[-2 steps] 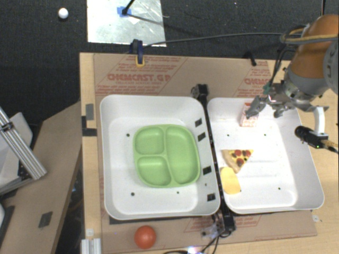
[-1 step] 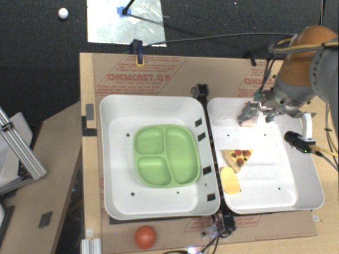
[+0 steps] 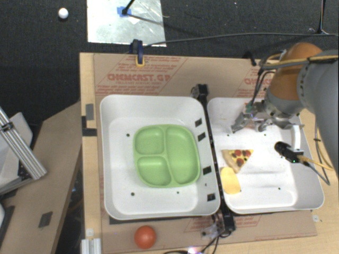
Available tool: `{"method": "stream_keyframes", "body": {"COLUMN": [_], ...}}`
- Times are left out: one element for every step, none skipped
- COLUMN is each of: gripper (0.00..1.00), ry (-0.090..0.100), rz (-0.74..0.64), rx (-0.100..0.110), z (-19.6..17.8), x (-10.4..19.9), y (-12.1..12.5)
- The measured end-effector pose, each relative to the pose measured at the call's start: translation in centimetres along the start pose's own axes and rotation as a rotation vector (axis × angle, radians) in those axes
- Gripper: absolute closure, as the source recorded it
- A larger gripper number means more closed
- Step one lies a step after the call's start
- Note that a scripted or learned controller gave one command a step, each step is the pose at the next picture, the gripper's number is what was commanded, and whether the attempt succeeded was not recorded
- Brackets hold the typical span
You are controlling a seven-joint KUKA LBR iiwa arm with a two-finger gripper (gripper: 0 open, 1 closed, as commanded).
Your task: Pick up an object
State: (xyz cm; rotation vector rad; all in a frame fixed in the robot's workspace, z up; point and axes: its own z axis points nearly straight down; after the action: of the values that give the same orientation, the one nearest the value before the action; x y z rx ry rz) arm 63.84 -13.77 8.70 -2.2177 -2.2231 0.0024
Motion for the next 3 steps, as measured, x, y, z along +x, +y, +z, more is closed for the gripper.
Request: {"method": "stream_keyframes", "body": {"gripper": [0.00, 1.00, 1.00], "ry": [-0.001, -0.001, -0.001], "rz": [0.000, -0.002, 0.002], "rx": [-0.004, -0.007, -0.009], "z": [0.2, -1.0, -7.3], "x": [0.0, 0.0, -0.6], "y": [0.1, 0.2, 0.2]}}
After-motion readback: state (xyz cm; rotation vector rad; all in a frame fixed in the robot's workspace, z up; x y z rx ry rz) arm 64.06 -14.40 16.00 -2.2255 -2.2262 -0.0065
